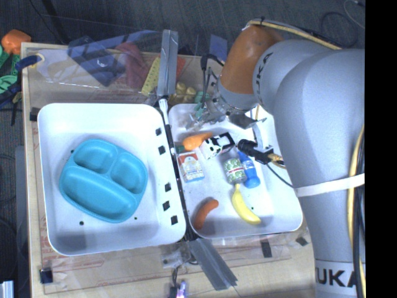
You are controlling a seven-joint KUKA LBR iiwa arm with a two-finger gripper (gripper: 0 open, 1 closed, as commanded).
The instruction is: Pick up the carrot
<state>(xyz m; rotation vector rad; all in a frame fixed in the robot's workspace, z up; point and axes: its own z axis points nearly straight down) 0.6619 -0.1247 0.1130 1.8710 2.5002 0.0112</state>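
Glossy blue plastic tray (102,180)

Bright, even overhead light washes out the white bins (99,120), shadows soft, the frame slightly grainy throughout.

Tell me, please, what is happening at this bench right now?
The grey arm reaches in from the right, its gripper low over the far end of the right bin, near the carrot. The carrot lies on the bin floor, not lifted. Around it lie a banana, a sausage and small packets. The left bin holds a blue divided plate.
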